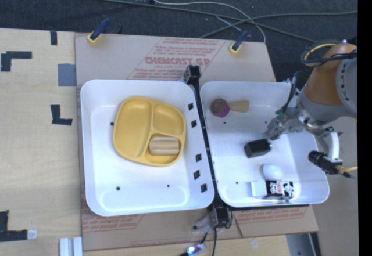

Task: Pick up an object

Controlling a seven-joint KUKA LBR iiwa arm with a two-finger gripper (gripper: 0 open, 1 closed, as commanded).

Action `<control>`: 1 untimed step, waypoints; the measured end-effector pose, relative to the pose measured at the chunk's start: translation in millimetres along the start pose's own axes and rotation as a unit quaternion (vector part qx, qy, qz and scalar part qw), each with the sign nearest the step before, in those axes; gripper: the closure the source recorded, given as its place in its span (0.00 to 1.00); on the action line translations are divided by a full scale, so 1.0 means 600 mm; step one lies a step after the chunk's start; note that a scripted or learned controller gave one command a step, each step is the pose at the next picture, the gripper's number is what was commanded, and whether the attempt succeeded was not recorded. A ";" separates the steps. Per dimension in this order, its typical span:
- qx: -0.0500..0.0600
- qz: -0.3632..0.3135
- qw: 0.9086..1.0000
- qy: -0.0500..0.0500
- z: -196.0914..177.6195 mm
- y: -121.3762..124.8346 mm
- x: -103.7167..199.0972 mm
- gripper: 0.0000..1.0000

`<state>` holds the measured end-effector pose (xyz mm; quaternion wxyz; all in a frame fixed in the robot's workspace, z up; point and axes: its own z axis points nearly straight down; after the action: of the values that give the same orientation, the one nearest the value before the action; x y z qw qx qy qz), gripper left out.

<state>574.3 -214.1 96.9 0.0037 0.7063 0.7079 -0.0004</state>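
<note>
Block, small and black, lies in the right bin, just beside the gripper. I cannot tell how the gripper stands, it looks too blurry. A white ball sits near. The left bin has a yellow plate.

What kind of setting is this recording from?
Most likely a robotics lab bench: two white bins sit on clamped cardboard, loose cables run behind, and a robot arm reaches in over a few small objects.
</note>
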 end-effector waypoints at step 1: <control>0.000 0.000 1.000 0.002 -0.104 0.010 0.001 1.00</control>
<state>579.9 -213.0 159.6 0.0024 0.7065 0.7077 0.0011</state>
